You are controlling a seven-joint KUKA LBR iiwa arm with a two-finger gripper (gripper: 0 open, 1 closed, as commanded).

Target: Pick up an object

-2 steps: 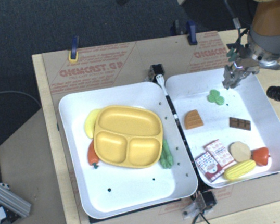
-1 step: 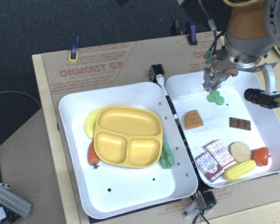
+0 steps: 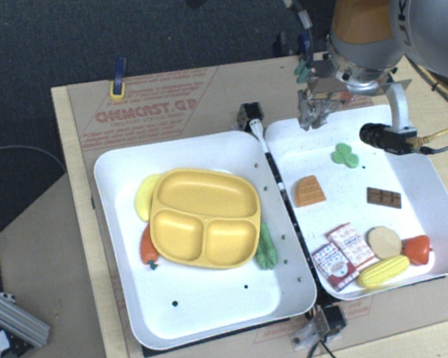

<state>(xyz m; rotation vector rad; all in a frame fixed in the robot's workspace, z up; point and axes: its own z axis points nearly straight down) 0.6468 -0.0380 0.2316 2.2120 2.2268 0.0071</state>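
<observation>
Bins: two white ones on the worktop [image 3: 90,237]. Right bin [image 3: 443,206] has seven small toy foods, left bin [image 3: 119,233] one yellow divided tray [image 3: 205,217]. End effector [image 3: 314,117] hangs over the right bin's far edge, can't tell its grip state.

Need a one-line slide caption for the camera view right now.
Gripper hovers at right bin's far edge; yellow tray in left bin.

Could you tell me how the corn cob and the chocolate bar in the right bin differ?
The corn cob is yellow and rounded; the chocolate bar is dark brown and flat. The corn cob lies near the bin's front edge, touching the round cookie, while the chocolate bar lies apart, farther back. Both rest in the right bin.
</observation>
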